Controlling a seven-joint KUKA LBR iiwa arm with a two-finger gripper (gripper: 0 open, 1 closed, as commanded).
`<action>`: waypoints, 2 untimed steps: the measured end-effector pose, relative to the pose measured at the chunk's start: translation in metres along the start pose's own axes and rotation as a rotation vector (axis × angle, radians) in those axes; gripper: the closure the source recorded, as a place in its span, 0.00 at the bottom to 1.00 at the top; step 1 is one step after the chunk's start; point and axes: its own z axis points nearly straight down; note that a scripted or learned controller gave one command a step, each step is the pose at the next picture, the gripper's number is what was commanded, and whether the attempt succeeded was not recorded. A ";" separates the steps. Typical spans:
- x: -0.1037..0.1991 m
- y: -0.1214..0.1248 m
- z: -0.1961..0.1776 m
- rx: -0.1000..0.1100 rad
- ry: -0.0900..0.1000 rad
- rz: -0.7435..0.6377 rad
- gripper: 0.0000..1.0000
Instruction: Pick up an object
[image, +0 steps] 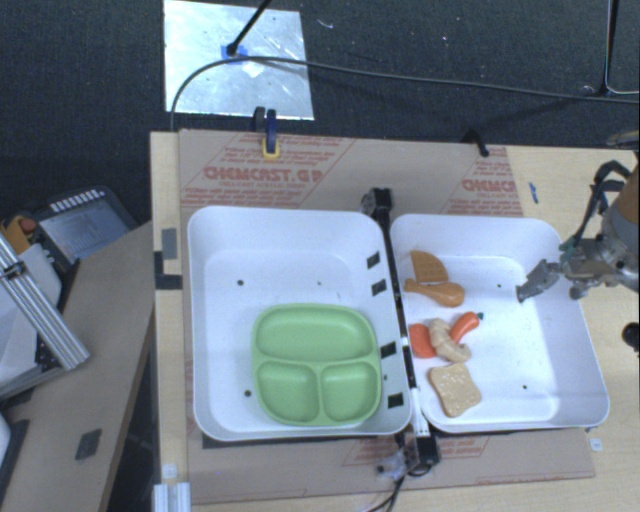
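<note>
The left bin (215, 240) holds a green divided plate (316, 363) at its near side. In the right bin (575, 385), at its left part, lie a drumstick (435, 280), a carrot (464, 325), a pale piece (450, 345) and a toast slice (455, 389). The gripper (532, 283) hangs over the right bin's far right part, well apart from the food and holding nothing; its opening I cannot tell. The bins stand on cardboard (340, 165).

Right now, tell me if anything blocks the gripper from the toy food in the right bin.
Nothing visible does. The gripper sits over the right bin near its right wall, and bare white floor lies between it and the carrot, drumstick and bread slice.
</note>
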 end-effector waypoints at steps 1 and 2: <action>0.000 0.003 -0.006 -0.011 -0.003 -0.003 0.00; 0.010 0.002 0.042 -0.008 -0.002 -0.003 0.00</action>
